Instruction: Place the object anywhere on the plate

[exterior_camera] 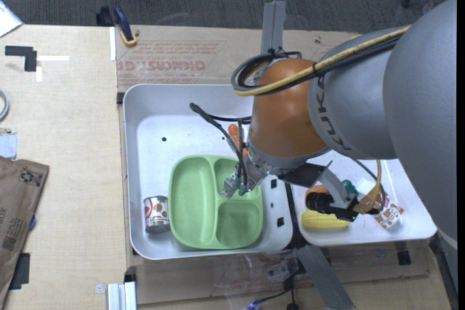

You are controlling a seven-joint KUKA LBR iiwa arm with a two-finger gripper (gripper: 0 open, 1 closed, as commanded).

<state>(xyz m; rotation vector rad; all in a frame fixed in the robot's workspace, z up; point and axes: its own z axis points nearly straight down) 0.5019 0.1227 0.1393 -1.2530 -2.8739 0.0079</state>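
Small printed can (156,215) standing in left bin (138,127), beside its left wall. Corn cob (325,221) in right bin (414,218). Flattened cardboard (174,58) behind bins.

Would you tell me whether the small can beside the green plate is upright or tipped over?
Tipped: the can lies on its side, left of the plate.

light: even, bright | shadows: soft | glare: mild on white bin (138,156) | focus: slightly soft
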